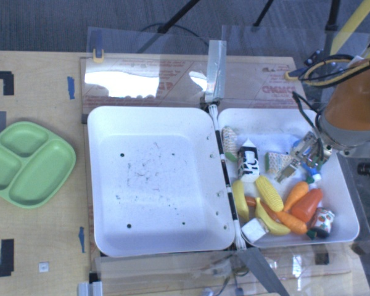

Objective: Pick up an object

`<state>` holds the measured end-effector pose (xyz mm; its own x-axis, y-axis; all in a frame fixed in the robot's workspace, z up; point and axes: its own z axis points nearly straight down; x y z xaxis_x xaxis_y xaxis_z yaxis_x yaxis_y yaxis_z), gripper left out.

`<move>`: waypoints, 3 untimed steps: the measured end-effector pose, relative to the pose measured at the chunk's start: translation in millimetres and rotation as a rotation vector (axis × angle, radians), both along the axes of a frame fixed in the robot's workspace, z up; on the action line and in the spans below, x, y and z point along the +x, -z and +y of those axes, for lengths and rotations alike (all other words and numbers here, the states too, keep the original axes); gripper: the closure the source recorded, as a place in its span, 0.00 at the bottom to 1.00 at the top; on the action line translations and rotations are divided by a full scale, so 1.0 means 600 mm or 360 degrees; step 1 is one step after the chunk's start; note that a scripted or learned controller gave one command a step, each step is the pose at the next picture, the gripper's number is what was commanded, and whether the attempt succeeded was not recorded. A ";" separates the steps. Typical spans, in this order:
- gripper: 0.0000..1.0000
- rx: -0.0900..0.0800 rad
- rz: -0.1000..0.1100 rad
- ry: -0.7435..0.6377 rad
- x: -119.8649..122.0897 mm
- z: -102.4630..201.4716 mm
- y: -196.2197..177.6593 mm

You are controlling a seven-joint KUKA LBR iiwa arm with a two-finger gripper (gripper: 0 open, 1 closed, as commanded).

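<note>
Gripper [294, 163] low in right bin [348, 224] — finger state unclear; toy corn [269, 193] yellow, labels unreadable.

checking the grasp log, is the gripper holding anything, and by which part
Nothing visibly held: the gripper hovers over the right bin, nothing seen between its fingers.

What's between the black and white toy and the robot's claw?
In the camera view, a small greenish piece lies between the black and white toy and the gripper.

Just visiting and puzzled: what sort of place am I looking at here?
Likely a robotics test lab: a robot arm reaches over two white bins, one holding toy food, with camera-stand legs on the floor behind.
</note>
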<state>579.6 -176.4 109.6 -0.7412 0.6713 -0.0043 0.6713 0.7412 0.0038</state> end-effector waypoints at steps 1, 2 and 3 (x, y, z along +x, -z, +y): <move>0.00 -0.0002 0.0000 -0.0343 -0.081 0.073 -0.029; 1.00 -0.0001 -0.0007 -0.0339 -0.080 0.073 -0.046; 1.00 -0.0001 0.0000 0.0035 0.044 0.129 -0.098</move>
